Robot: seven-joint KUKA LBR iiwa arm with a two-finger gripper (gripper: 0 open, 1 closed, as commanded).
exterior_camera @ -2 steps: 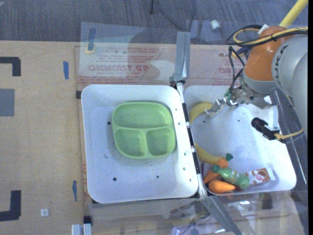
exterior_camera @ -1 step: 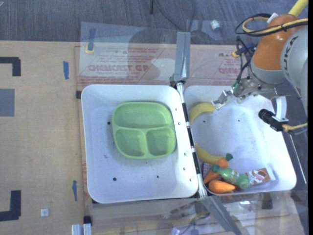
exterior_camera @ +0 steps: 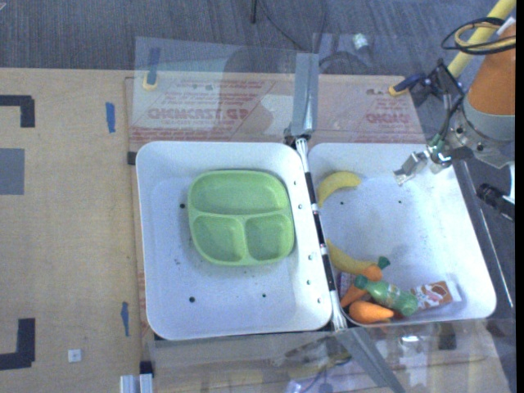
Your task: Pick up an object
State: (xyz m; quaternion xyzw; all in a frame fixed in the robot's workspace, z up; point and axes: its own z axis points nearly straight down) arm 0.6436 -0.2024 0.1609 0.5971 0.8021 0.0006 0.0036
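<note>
Hovering over the right bin [exterior_camera: 471,219] on a wooden bench [exterior_camera: 65,219], the claw [exterior_camera: 417,164] gapes, holding nothing.

Grey carpet floor [exterior_camera: 123,11] beyond a tan wooden bench top [exterior_camera: 65,219] with black and blue tape marks.

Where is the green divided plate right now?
The green divided plate lies in the left bin, near its centre, across the divider from the banana.
</note>
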